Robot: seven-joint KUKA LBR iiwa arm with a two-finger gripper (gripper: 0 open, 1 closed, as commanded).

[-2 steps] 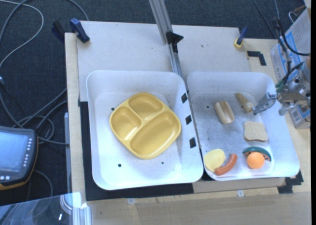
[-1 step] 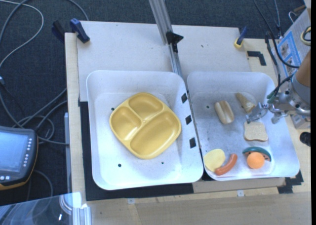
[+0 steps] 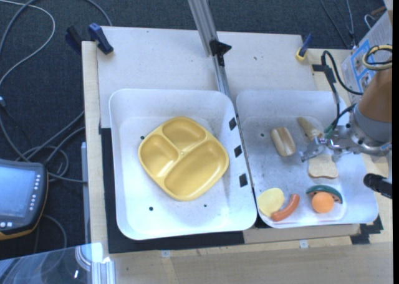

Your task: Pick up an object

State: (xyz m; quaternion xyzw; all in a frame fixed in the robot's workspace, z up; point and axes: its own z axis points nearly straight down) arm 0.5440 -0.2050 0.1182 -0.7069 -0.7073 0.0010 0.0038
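Observation:
The right bin (image 3: 249, 152) holds several toy foods. A hot dog bun (image 3: 283, 141) lies in its middle and a pale bread stick (image 3: 307, 127) lies just behind it to the right. A toast slice (image 3: 323, 168) sits nearer the front. My gripper (image 3: 313, 149) reaches in from the right, low over the bin. It sits between the bread stick and the toast slice, right at the toast's upper edge. Along the front lie a yellow disc (image 3: 271, 201), a red sausage (image 3: 285, 208) and an orange (image 3: 322, 202) beside a dark green piece (image 3: 325, 190).
The left bin (image 3: 124, 152) holds a yellow divided plate (image 3: 183, 157). A metal post (image 3: 199, 2) slants over the bench behind the bins. Cables (image 3: 333, 77) hang near the arm on the right. Blue clamps (image 3: 100, 37) grip the bench's back edge.

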